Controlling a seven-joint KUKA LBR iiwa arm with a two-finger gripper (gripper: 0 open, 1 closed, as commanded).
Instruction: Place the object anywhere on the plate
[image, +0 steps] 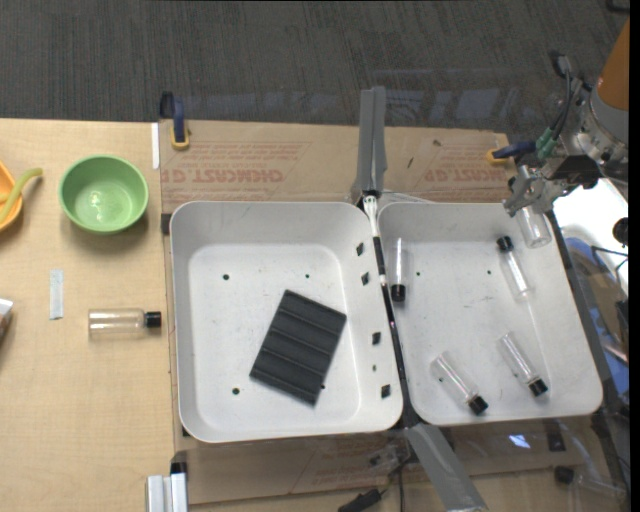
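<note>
Task barely begun: the gripper, finger state unclear, hovers over the right bin's far corner near four clear vials, while the dark ridged plate in the left bin sits bare

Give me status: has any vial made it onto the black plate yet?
Done: nothing. The black ribbed plate in the left bin carries no vial.
In hand: the gripper sits at the right bin's top-right corner with a clear vial right at its tip; whether that is an actual grip is unclear.
Left: carry a vial across and set it on the plate. Four vials lie in the right bin.
</note>
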